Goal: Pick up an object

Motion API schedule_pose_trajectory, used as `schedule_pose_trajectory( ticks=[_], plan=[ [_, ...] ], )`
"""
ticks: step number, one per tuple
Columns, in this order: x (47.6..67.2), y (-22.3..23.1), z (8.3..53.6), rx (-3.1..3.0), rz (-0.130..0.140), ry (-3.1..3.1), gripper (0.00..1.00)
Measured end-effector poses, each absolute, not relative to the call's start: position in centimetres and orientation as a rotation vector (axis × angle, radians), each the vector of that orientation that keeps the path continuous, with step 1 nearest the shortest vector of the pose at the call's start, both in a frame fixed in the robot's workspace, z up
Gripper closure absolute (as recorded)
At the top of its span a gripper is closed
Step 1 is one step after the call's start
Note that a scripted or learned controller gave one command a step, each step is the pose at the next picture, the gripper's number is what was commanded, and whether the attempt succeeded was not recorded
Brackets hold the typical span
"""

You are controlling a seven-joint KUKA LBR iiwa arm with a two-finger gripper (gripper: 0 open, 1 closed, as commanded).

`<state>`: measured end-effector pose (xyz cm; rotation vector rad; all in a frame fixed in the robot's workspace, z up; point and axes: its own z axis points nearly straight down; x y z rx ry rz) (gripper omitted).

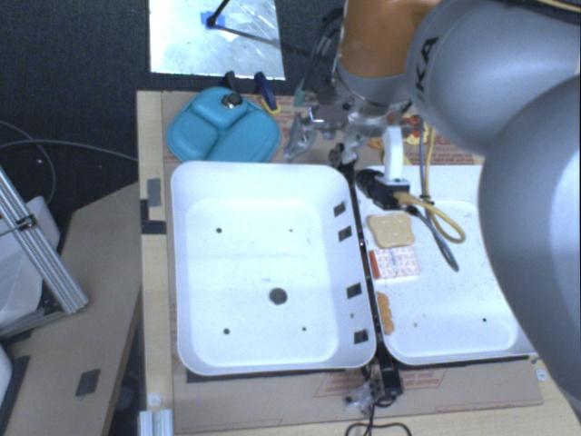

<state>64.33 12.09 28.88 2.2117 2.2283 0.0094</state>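
Tan toast-like slice (392, 231) is lying in the right bin (458, 312), just beside a red-and-white patterned packet (396, 263); a small brown piece (385, 312) is sitting by the divider. I'm seeing the end effector (340, 148) hanging over the bins' far edge, near the slice. I'm not able to tell how open it is or whether it's carrying anything. I'm judging the pick not yet done: descent, grasp and lift are all left.

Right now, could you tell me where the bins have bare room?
Left bin: nearly all floor bare. Right bin: free between the patterned packet and the near rim; crowded by the divider, around the tan slice and gripper.
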Motion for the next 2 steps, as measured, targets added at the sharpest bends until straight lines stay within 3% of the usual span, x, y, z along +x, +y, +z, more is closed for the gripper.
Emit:
schedule_pose_trajectory(
  ticks=[1, 2],
  plan=[
    [52.4, 16.3, 28.2, 2.215, -0.005, 2.237, 0.00],
    [60.4, 18.8, 27.5, 2.212, 0.010, 2.225, 0.00]
  ],
)
